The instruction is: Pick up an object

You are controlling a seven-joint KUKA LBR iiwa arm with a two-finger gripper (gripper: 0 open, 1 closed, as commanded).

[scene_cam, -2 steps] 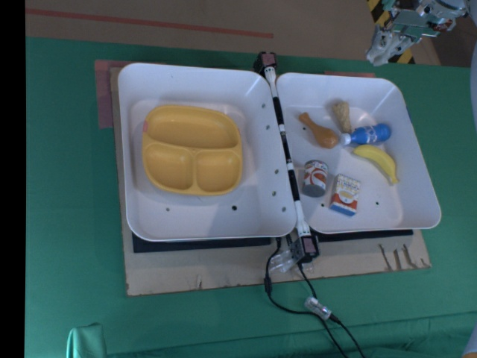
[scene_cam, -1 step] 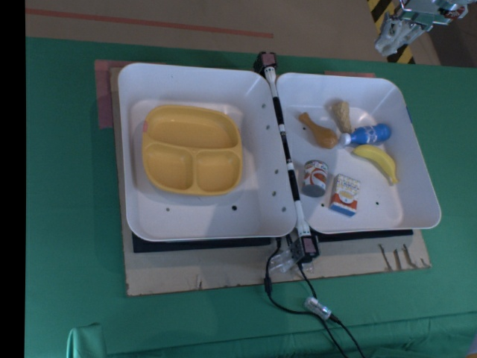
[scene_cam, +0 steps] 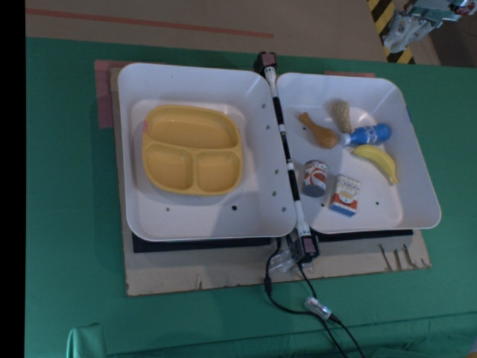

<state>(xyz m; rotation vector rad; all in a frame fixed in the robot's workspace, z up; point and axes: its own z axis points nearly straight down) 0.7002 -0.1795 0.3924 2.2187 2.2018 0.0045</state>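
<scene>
The hand (scene_cam: 417, 17) hangs at the far right corner, off the counter (scene_cam: 67, 200); I cannot tell its state. In the right bin (scene_cam: 417, 200) lie a banana (scene_cam: 376, 162), a can (scene_cam: 314, 177), a drumstick (scene_cam: 319, 131) and a blue bottle (scene_cam: 368, 135).

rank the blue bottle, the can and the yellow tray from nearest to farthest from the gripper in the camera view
The gripper sits at the top right, beyond the bins.
1. Blue bottle, upper part of the right bin.
2. Can, lower in the right bin, near the divider.
3. Yellow tray, in the left bin.
</scene>
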